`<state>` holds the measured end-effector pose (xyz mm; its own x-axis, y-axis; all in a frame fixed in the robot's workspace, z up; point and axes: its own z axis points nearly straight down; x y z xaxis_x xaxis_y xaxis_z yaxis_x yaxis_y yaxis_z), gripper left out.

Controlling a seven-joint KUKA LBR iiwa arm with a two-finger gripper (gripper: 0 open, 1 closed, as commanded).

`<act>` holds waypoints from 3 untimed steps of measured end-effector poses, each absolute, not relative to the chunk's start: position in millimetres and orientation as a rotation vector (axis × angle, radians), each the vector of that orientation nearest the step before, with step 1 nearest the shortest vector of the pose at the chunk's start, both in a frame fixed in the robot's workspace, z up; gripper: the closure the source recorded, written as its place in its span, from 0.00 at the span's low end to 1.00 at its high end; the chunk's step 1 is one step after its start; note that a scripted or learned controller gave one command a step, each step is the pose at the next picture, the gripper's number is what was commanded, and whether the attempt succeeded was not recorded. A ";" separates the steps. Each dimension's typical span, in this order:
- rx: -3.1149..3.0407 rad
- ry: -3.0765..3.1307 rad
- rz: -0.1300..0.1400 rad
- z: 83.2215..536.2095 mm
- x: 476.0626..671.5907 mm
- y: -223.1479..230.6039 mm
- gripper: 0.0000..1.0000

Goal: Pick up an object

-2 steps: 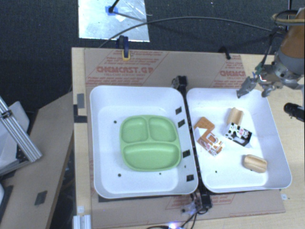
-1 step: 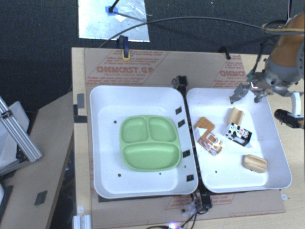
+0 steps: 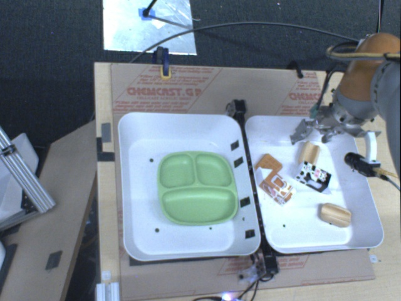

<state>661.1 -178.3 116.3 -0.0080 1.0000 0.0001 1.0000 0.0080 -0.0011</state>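
Note:
The right bin [image 3: 285, 227] holds several small objects. A tan cylinder [image 3: 309, 152] lies near its back, with a black-and-white patterned piece [image 3: 313, 177] just in front of it. An orange flat piece [image 3: 269, 163] and an orange-and-white patterned item [image 3: 278, 188] sit by the bin's left wall. A tan wooden block [image 3: 335, 214] rests toward the front right. My gripper [image 3: 313, 132] hangs over the back of this bin, just behind the tan cylinder, its grey fingers spread open with nothing between them.
The left bin [image 3: 139, 168] carries a green divided plate [image 3: 197, 188]. A black clip strip [image 3: 243, 168] runs along the seam between the bins. The arm's grey body and orange band [image 3: 369, 68] rise at the right. A black cable [image 3: 369, 165] crosses the right bin's rim.

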 end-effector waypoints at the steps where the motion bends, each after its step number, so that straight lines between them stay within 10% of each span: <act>1: -2.213 -2.232 0.000 83.7 661.9 -177.7 0.00; 2: -2.215 -2.238 -0.004 97.3 663.7 -178.1 1.00; 3: -2.224 -2.227 -0.005 153.8 655.4 -179.4 1.00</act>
